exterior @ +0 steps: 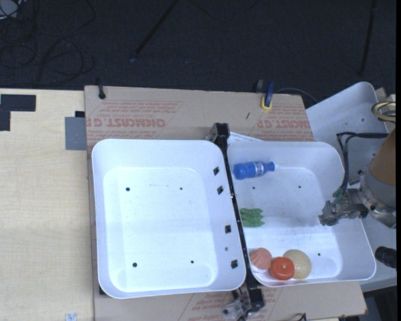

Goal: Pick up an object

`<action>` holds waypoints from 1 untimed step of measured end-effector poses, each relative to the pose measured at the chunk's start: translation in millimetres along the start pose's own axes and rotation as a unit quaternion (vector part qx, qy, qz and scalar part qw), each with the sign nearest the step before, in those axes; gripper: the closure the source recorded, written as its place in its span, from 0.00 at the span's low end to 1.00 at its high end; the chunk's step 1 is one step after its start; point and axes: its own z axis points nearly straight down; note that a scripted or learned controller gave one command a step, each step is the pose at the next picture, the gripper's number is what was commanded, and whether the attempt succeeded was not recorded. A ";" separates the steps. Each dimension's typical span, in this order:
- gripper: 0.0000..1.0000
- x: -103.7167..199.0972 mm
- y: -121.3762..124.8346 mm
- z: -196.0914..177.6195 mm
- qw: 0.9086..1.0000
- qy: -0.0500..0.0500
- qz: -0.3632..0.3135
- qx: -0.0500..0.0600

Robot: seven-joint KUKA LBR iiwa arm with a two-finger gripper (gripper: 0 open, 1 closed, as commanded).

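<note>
The right bin (321, 154) holds a blue bottle (253, 170) lying on its side near the back left. A small green object (251, 217) rests by the bin's left wall. At the front lie a pink piece (260, 257), a red round piece (282, 268) and a tan round piece (298, 263), close together. My gripper (331, 214) hangs at the right side of this bin, well right of the green object and apart from all the items. Nothing shows between its fingers.
The left bin (160, 223) stands beside the right one, with a black divider (230, 206) between them. Both sit on cardboard (160, 116). The grey arm (381, 192) enters from the right over a white cover.
</note>
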 end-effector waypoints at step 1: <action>0.00 0.0 -0.2 0.5 1.000 0.000 0.001 0.000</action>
